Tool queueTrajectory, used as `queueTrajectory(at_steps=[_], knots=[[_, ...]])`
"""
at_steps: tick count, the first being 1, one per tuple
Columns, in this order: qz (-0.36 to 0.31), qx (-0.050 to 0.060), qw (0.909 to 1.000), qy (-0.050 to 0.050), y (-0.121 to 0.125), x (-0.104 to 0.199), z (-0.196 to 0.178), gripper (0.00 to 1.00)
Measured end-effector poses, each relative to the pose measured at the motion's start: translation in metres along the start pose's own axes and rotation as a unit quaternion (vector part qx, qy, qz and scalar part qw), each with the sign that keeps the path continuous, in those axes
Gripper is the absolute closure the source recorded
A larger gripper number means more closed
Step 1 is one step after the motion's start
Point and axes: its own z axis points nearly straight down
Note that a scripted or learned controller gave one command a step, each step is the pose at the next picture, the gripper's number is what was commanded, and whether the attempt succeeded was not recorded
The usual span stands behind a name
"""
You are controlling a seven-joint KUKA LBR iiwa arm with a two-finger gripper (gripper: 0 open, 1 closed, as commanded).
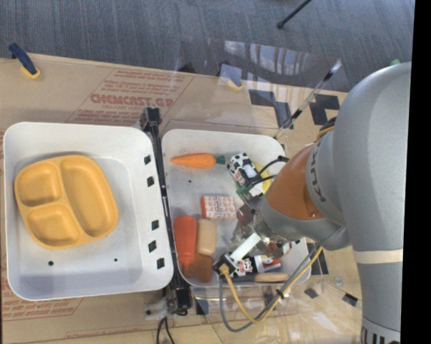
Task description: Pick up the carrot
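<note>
- The carrot lies flat in the right bin, near its far left corner. Its orange body points left and its small green end points right.
- Nothing touches the carrot. A black-and-white cow-patterned toy sits just beside its green end.
- The grey arm reaches in from the right and covers much of the right bin's right side. Its orange band is above the bin's middle.
- The gripper hangs low over the near right part of the right bin, well apart from the carrot. The wrist hides it from above, so whether it is released or clenched cannot be told, and nothing is seen held in it.
- A red-and-white patterned box lies near the middle of the right bin, between the carrot and the gripper.
- A red sausage lies along the right bin's left wall, with a pale tan block touching its right side.
- A small red, white and black item lies close to the gripper; it is perhaps a packet, but it is too small to tell.
- The left bin holds a yellow divided plate with three compartments, lying towards its left side.
</note>
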Motion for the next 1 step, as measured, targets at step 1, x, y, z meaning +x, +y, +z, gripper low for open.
queueTrajectory(at_steps=[1], knots=[[-0.144, 0.000, 0.9896, 0.000, 0.0528, -0.0318, 0.0008, 1.00]])
